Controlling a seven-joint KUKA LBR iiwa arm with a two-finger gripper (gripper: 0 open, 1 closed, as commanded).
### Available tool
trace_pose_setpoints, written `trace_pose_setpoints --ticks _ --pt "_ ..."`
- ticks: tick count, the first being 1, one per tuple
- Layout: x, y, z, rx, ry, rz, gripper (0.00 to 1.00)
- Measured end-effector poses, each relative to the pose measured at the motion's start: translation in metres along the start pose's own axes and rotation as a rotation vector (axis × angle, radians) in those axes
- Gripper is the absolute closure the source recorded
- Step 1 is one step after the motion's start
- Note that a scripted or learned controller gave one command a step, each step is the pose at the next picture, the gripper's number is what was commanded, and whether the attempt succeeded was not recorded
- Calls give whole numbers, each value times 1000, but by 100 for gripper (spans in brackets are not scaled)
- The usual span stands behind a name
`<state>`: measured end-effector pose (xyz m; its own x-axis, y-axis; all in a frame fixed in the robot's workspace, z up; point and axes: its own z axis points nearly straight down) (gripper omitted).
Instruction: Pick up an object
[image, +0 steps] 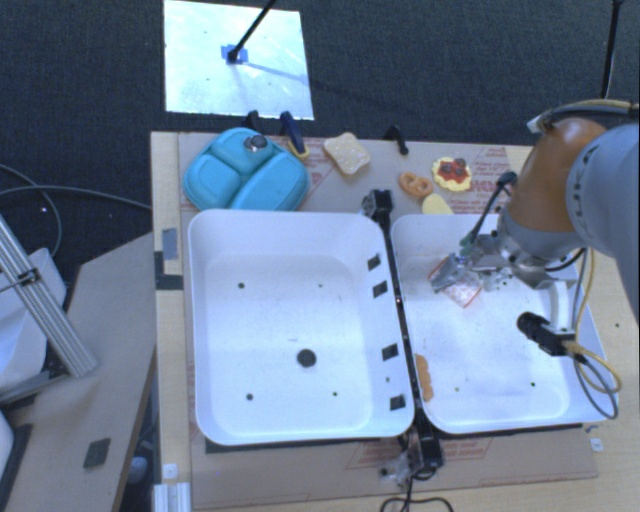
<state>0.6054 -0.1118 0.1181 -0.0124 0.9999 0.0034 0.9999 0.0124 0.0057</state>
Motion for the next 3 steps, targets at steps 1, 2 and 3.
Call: trace_pose_setpoints --ticks 1,2,3 --pt "-72 68 29 -10 -4 9 0" --pt "-95 67 26 -11 -3 11 0" --pt "-43 67 27 -11 -7 5 0"
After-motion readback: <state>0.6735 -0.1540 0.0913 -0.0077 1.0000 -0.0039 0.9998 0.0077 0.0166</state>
